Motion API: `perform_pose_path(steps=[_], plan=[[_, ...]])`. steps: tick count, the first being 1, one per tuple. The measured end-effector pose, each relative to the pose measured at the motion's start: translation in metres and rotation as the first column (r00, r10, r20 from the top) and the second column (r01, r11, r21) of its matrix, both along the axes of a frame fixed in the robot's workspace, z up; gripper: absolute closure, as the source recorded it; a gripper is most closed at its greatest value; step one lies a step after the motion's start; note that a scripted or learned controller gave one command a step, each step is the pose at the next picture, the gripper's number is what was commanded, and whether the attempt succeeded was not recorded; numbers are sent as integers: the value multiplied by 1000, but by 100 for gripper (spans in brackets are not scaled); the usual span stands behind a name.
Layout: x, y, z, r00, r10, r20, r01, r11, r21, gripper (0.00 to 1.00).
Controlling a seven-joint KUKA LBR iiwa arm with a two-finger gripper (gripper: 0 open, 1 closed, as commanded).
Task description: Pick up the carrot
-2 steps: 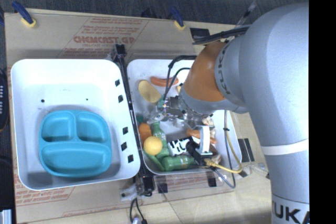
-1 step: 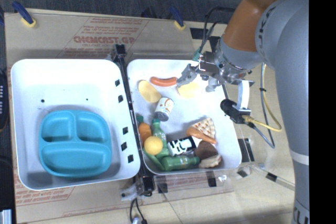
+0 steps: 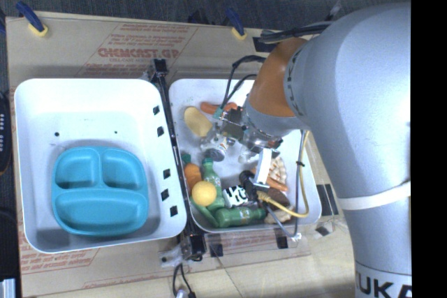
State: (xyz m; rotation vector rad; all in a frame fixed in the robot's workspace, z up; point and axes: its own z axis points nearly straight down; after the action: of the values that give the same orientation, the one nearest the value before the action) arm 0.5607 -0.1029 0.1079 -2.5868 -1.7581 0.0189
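Observation:
The carrot [image 3: 209,108] is a thin orange-red stick lying at the far side of the right bin [image 3: 307,209], its right end hidden under the arm. My gripper [image 3: 222,143] hangs low over the middle of that bin, just in front of the carrot and beside a pale yellow potato-shaped piece [image 3: 198,122]. Nothing shows as lifted by the gripper. The grey arm with its orange band [image 3: 274,84] covers the bin's right part.
Crowded toy food lies near the gripper: an orange ball [image 3: 192,173], a yellow lemon [image 3: 204,193], green pieces [image 3: 234,215] and a waffle-like piece [image 3: 278,169]. The left bin [image 3: 42,98] holds a blue divided tray [image 3: 101,190]. A black divider [image 3: 167,143] runs between the bins.

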Motion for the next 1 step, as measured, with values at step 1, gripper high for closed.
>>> perform_pose_path(steps=[1], plan=[[-28, 20, 142, 926, 377, 17, -376, 926, -6, 0]])
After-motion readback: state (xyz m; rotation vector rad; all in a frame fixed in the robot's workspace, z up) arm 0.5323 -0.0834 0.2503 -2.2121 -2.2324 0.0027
